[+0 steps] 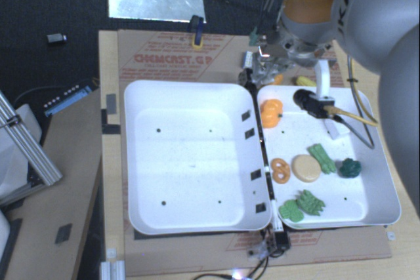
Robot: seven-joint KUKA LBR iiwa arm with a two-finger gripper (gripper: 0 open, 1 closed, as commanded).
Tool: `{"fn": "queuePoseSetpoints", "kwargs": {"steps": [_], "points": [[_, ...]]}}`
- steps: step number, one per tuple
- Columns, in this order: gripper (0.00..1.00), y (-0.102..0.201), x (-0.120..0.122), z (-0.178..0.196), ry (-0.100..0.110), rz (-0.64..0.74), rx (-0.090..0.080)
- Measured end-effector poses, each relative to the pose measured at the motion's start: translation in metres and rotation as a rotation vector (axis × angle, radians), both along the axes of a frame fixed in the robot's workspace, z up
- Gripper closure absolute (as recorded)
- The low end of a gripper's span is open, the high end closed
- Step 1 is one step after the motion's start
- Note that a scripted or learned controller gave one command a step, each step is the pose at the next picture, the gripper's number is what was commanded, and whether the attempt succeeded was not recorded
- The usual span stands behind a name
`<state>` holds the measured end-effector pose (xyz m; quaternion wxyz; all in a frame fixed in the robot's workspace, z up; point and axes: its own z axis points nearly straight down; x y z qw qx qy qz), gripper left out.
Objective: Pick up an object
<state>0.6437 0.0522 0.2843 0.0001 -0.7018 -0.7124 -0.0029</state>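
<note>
The right bin (377,197) holds the objects. An orange pumpkin-like piece (271,112) lies near its far left corner. A pretzel (280,170), a round tan biscuit (306,168), a ridged green piece (322,158) and a dark green broccoli (350,168) sit mid-bin. Two leafy green pieces (310,202) (291,210) lie near the front edge. A yellow banana (305,81) peeks out at the far edge, partly hidden by the arm. My gripper (260,74) hangs over the bin's far left corner, just beyond the orange piece.
The left bin (144,206) adjoins the right one along a black-clipped divider (262,154). A black cable connector (312,103) and a white bracket (323,80) hang from the wrist over the far part of the right bin. Cardboard (170,56) lies beneath both bins.
</note>
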Motion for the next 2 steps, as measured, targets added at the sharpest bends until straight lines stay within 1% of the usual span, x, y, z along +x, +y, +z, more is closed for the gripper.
{"fn": "queuePoseSetpoints", "kwargs": {"steps": [1, 2], "points": [[1.0, 0.027, -0.036, 0.135, -0.011, -0.006, 0.0], [1.0, 0.121, -0.019, 0.127, -0.001, -0.005, -0.002]]}}
